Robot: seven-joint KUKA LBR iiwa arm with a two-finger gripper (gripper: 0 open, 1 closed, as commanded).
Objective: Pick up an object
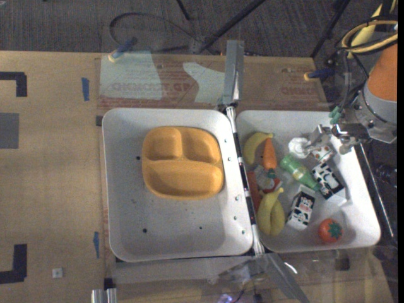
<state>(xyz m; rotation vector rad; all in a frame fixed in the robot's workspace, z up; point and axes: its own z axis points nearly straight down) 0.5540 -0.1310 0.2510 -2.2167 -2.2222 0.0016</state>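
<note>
Right now the gripper (325, 137) is hanging over the right bin (363, 229), just right of a white toy (298, 147). I cannot tell its grip.

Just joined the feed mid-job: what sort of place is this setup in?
Probably a robotics lab test bench: two shallow white plastic bins on a taped brown board, toy food like a yellow banana, and black tripod legs on grey carpet.
</note>
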